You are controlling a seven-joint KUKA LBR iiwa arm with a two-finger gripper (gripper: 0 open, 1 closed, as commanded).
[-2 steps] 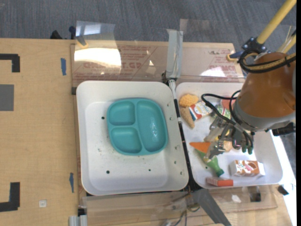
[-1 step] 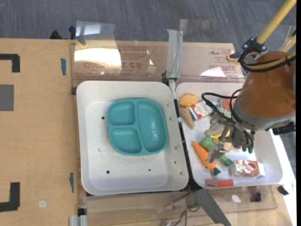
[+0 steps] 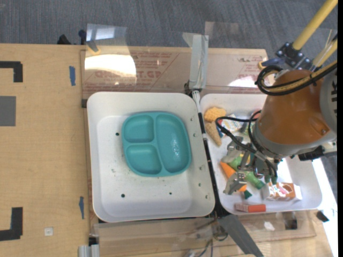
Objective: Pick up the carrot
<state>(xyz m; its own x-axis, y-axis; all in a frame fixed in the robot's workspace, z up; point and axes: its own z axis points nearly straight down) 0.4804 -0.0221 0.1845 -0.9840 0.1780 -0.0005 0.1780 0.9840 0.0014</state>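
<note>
Camera view: gripper (image 3: 239, 182) low in the right bin (image 3: 313, 197), over the carrot (image 3: 229, 169) — finger state cannot be told. Recommend centring on the carrot, clear of neighbouring clutter, before closing.

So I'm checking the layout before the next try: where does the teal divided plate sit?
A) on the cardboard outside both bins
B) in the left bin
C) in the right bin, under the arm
B: the teal plate lies flat in the middle of the left bin, while the arm hangs over the right bin.
</note>
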